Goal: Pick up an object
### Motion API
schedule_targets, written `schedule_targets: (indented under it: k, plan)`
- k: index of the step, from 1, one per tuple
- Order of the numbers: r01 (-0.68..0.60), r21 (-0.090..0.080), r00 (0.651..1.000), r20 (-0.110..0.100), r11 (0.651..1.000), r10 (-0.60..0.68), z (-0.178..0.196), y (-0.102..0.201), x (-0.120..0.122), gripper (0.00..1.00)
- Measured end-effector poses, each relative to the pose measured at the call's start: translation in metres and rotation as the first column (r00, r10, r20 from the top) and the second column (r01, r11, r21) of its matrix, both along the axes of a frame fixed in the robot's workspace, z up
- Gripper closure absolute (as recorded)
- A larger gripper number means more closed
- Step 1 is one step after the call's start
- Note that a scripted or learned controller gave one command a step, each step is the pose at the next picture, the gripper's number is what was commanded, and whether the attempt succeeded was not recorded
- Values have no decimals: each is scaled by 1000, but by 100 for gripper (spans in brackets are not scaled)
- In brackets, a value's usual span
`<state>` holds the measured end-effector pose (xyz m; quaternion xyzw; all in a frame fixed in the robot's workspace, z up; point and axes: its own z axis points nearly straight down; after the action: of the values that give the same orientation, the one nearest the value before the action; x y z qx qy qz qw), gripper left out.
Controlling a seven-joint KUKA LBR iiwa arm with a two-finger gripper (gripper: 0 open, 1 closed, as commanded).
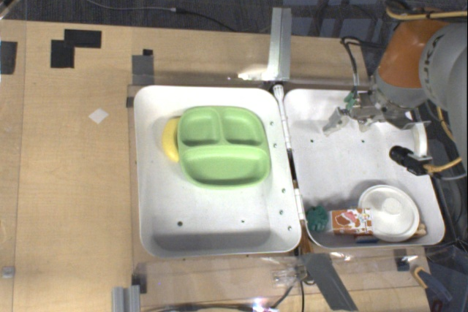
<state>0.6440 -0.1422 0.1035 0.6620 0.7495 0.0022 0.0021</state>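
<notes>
My gripper (348,122) hangs over the far part of the right bin (344,172), its two grey fingers spread open with nothing between them. Along that bin's near edge sit a white bowl (389,212), an orange and white carton (352,221) lying flat next to it, and a small dark green object (316,218) at the near left corner. All three lie well in front of the gripper. In the left bin (205,219) a green divided plate (221,145) rests partly on top of a yellow object (169,140).
A metal divider (288,157) separates the two bins. The wooden bench (66,179) stretches out to the left. The arm with its orange band (406,58) comes in from the upper right.
</notes>
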Motion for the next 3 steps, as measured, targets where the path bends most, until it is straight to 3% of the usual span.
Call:
schedule_targets:
  k: [1, 2, 3]
  plan:
    - [-74, -1, 997, 0, 997, 74, -18, 32, 16, 0]
    - [-76, -3, 997, 6, 997, 76, -7, 32, 19, 100]
    - [-76, -3, 997, 6, 997, 76, -7, 32, 19, 0]
